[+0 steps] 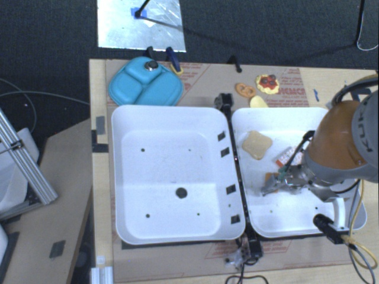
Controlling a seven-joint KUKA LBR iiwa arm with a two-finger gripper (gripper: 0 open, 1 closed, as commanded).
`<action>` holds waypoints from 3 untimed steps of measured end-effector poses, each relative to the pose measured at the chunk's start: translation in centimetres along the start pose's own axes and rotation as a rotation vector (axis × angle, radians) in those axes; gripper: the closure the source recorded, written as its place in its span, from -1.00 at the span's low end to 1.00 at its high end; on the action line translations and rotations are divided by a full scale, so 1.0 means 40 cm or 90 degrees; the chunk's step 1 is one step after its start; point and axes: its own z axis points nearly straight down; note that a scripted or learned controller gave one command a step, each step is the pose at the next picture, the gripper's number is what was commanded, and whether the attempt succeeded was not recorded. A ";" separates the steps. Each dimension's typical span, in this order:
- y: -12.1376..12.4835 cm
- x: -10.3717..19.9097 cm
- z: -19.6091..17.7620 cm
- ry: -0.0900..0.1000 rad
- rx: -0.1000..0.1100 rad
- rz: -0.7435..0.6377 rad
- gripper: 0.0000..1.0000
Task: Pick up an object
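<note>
Reaching in from three o'clock, the arm (pixel 346 138) hangs over the right bin (pixel 266 223), its orange band bulking over that bin's right half. The gripper (pixel 273 185) sits low near the bin's middle, its metal tip pointing toward nine o'clock; whether it is wide, narrow or holding anything cannot be told, since the tip is small and blurred against the white floor. A tan bread piece (pixel 257 144) lies at about eleven o'clock from the gripper, apart from it, in the bin's upper part. A small red-and-white item (pixel 285 156) lies just at one o'clock of the gripper, close to the wrist, and a small orange bit (pixel 268 176) shows right beside the tip; contact with either cannot be judged. The left bin (pixel 172 114) sits alongside at nine o'clock, with a dark round spot (pixel 181 193) on its floor near the middle. Beyond the bins, toward twelve o'clock on the cardboard, a blue tray (pixel 145 83) rests above the left bin's upper left corner. A pretzel (pixel 244 90), a round toy with red topping (pixel 267 83) and a pale yellow piece (pixel 258 102) sit above the right bin, the yellow one touching or just beside its rim. A grey sheet (pixel 141 15) lies on the dark floor at twelve o'clock.
</note>
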 end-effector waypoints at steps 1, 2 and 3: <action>0.163 -0.033 0.026 -0.001 -0.010 -0.004 -1.00; 0.253 0.069 0.027 -0.002 -0.011 -0.006 -1.00; 0.253 0.063 -0.002 -0.003 -0.014 -0.004 1.00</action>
